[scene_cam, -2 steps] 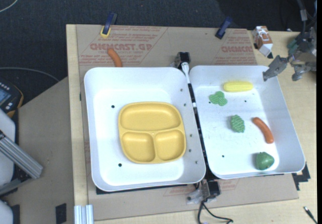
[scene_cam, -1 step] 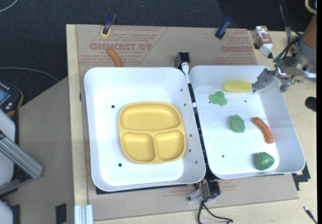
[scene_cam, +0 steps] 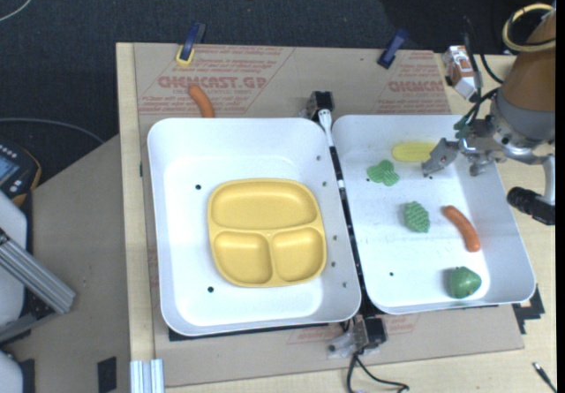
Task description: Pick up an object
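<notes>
At the near edge of the right bin sits a green pepper-like piece. Just beyond it lie an orange sausage and a ridged green vegetable, apart from each other. The left bin carries a yellow divided plate. Farther back are a leafy green piece and a flat yellow item. The gripper hangs beside that yellow item, fingers spread, pinching nothing. Another orange sausage rests on the desk beyond the bins

Robot lab: clamped bench, cables
</notes>
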`<state>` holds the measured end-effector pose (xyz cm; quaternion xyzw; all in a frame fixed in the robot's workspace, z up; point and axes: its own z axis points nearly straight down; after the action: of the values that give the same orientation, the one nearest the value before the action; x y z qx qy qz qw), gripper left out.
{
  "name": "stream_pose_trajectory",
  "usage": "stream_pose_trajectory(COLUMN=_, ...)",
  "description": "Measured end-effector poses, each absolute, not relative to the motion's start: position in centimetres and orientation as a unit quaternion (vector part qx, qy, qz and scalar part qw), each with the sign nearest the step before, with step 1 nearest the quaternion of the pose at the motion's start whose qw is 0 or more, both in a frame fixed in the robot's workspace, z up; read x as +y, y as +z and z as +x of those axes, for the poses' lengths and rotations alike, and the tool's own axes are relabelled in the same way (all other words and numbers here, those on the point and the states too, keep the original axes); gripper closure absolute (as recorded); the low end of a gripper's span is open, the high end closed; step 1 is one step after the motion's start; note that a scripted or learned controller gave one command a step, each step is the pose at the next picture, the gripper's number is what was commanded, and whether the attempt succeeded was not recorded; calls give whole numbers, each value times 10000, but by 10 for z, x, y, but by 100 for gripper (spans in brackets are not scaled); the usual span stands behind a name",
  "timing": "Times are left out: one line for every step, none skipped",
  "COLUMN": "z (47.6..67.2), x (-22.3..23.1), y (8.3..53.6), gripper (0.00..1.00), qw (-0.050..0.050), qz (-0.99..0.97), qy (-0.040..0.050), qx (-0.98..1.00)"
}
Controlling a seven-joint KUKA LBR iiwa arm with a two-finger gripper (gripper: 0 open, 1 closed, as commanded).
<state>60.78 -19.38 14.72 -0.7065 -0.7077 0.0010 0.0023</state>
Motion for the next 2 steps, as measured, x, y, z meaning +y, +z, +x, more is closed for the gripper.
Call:
stream_pose_trajectory(z=617, x=-189, y=96, gripper=0, qw=21, qz=-7061, qy=9, qx=-7081)
stream_pose_trajectory(z=617, x=-188, y=84, gripper=0, qw=15, qz=-7062, qy=8, qx=-7080)
